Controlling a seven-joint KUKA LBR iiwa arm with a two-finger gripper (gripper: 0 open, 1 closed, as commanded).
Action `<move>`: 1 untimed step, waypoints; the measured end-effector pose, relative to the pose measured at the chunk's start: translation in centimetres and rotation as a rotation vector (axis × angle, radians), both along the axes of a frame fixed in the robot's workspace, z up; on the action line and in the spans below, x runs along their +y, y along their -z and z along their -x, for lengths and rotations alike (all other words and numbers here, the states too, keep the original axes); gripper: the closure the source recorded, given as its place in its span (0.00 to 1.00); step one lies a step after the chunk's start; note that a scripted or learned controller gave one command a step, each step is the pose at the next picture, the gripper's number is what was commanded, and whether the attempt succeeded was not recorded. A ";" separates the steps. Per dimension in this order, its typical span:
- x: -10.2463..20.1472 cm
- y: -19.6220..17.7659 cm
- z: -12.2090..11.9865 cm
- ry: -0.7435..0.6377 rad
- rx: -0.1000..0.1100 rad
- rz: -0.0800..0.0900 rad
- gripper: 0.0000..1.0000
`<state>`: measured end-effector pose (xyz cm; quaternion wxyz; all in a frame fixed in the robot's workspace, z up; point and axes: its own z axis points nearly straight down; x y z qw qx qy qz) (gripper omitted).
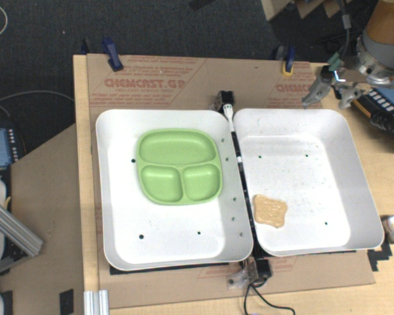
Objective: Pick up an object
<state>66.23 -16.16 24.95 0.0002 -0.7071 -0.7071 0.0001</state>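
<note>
A flat tan object [270,210], shaped like a piece of toast, lies in the right bin [328,176] near its front left corner. A green divided plate [179,166] with three compartments sits in the middle of the left bin [118,222]. My gripper [329,98] hangs over the bench just beyond the right bin's far right corner, well away from both objects. Its two fingers stand apart, open, with nothing between them.
The two bins meet along a dark seam [237,169] with a black clamp [226,100] at its far end. Blue and yellow clamps [111,53] hold the cardboard base at the back. Cables and a connector [255,274] lie at the front.
</note>
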 end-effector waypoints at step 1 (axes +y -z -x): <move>-2.7 -28.1 9.7 0.003 -0.022 0.008 0.00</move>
